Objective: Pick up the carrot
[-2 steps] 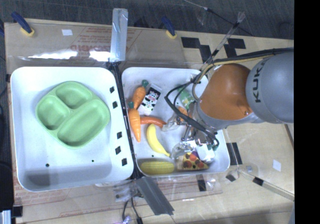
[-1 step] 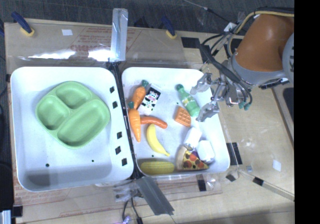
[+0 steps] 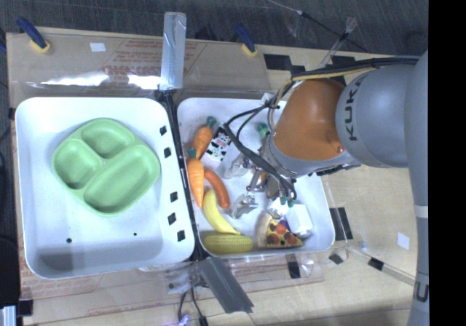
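Two carrots lie at the left side of the right bin (image 3: 320, 201): a short carrot (image 3: 202, 141) with a green top near the back, and a longer carrot (image 3: 195, 182) along the divider. A darker orange-red piece (image 3: 218, 188) lies against the longer one. My gripper (image 3: 242, 186) hangs low over the bin's middle, just right of these, below the orange wrist band (image 3: 309, 122). Its two metal fingers (image 3: 237, 167) stand apart, open, with nothing between them.
A banana (image 3: 215, 214), a corn cob (image 3: 227, 244), a pizza slice (image 3: 277, 233) and a white block (image 3: 300, 219) crowd the right bin's front. A small black-and-white item (image 3: 220, 147) sits near the short carrot. A green divided plate (image 3: 107, 164) rests in the left bin (image 3: 44, 244).
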`<state>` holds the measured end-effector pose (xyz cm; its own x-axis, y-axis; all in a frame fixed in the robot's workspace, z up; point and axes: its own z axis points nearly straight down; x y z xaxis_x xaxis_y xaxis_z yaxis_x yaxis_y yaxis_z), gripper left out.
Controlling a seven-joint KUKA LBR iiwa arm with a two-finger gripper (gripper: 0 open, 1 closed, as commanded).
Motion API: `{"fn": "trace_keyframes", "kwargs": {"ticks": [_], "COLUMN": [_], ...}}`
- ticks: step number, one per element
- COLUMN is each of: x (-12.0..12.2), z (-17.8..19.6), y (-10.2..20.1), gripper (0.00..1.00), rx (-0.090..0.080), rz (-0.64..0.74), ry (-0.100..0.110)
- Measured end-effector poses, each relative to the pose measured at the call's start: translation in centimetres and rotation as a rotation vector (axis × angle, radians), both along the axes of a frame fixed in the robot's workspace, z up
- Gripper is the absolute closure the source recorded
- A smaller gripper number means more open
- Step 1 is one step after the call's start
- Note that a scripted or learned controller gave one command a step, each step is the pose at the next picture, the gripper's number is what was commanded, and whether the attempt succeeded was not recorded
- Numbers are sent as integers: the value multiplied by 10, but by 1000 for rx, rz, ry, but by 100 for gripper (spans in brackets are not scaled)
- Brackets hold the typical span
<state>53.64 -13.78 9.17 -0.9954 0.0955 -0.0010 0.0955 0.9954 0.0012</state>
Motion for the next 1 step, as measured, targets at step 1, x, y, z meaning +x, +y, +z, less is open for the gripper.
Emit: {"fn": "trace_keyframes", "kwargs": {"ticks": [1], "x": [75], "z": [4], "y": [3], "gripper": [0], "rx": [-9], "rz": [-101], "ry": [26]}}
